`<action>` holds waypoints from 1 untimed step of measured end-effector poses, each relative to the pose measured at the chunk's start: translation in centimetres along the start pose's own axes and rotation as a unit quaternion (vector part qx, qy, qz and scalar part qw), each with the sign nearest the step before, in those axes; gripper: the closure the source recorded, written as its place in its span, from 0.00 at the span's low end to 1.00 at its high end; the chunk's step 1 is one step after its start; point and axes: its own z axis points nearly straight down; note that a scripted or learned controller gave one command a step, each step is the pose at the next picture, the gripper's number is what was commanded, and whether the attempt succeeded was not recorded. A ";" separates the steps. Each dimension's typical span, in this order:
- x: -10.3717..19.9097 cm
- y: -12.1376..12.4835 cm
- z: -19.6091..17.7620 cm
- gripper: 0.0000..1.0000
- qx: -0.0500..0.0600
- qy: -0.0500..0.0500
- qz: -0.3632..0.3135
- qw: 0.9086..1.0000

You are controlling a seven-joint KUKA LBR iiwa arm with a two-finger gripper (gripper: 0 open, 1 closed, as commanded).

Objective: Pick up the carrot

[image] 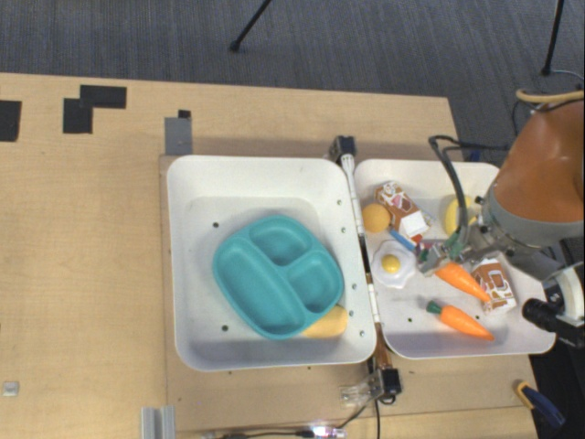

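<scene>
The gripper (445,256) hung low in the right bin (512,341), touching the top end of one carrot (462,281); its opening I cannot tell. It should close across the carrot's middle, away from the second carrot (460,319) near the front edge

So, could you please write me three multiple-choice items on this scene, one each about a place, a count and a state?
1. Where does the teal divided plate lie?
A. In the left bin
B. In the right bin
C. On the floor

2. How many carrots lie in the right bin?
A. One
B. Two
C. Four

3. How does the plate sit?
A. Upside down
B. Right way up, compartments facing up
C. Standing on edge

Answers: 1 A, it sits inside the left bin. 2 B, one carrot lies by the gripper and a second carrot nearer the front wall. 3 B, its three compartments show from above.
</scene>
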 end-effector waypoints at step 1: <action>4.3 1.3 4.2 1.00 0.001 0.001 -0.246 0.969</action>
